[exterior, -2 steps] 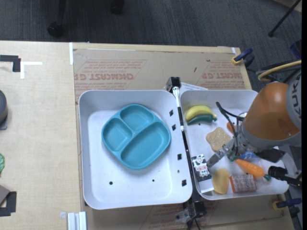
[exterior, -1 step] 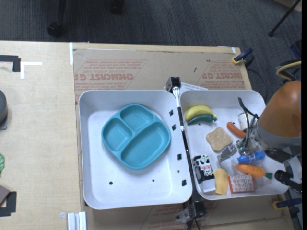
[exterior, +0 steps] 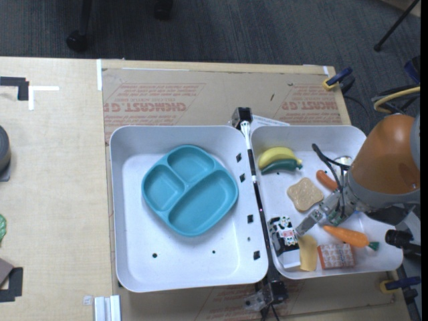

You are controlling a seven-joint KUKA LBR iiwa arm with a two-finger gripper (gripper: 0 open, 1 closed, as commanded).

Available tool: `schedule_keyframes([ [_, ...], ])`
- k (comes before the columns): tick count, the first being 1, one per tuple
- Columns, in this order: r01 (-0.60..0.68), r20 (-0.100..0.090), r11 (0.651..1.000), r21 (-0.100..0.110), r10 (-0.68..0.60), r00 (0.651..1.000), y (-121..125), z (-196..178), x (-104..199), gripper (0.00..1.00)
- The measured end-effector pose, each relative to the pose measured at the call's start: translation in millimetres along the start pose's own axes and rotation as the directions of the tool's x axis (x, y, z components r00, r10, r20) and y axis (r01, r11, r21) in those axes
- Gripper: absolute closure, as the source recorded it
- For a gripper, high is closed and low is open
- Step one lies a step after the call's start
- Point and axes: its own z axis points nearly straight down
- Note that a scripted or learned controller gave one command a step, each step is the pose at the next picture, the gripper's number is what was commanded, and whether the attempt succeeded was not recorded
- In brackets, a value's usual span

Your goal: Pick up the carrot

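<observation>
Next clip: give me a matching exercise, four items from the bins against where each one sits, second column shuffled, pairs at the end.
Items:
1. plate
2. banana
3. carrot
4. cheese slice

Places:
A. right bin, far end near the divider
B. right bin, near edge, left of the red packet
C. left bin, middle
D. right bin, near right, just under the arm

Pairs: 1-C, 2-A, 3-D, 4-B

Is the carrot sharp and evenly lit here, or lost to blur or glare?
Camera view: the carrot is soft but readable, evenly lit, no glare; the arm's orange band looms blurred at the right; the blue plate is crisper.
</observation>
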Motion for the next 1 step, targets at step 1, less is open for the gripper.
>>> schedule_keyframes([
  [1,0.465,0.002,0.885,-0.001,-0.465,0.885,5.5,-0.6,6.1,0.00],
])
